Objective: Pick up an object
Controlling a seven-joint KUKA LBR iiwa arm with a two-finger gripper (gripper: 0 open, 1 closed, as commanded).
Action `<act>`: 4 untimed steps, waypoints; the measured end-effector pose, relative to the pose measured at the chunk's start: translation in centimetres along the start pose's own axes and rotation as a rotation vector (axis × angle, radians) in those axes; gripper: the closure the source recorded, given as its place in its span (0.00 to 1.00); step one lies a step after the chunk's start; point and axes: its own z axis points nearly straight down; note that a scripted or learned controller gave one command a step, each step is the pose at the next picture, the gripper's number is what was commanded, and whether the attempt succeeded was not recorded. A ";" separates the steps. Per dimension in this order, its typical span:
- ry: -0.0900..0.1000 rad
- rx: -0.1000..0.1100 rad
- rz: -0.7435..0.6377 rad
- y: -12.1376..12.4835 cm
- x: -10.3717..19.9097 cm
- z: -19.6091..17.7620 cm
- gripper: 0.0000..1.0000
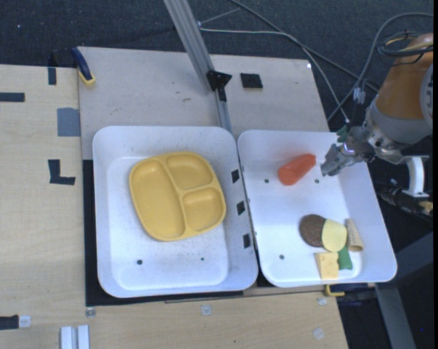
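An orange carrot-shaped piece lies in the upper part of the right bin. My gripper hangs just to its right, above the bin's right side, with nothing visibly between its fingers. In the bin's lower right corner lie a brown disc, a yellow round piece, a tan stick, a green piece and a yellow block, packed close together.
The left bin holds a yellow divided plate. A slanted metal pole rises behind the bins, and cables run across the dark floor at the back. The arm's orange band stands at the right edge.
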 end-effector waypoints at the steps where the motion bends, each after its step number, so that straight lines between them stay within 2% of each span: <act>1: 0.000 -0.001 0.000 0.1 0.3 -4.3 1.00; 2: 0.002 0.006 -0.003 -1.4 5.2 -3.1 1.00; 4: 0.003 0.007 -0.005 -3.4 17.0 -1.9 1.00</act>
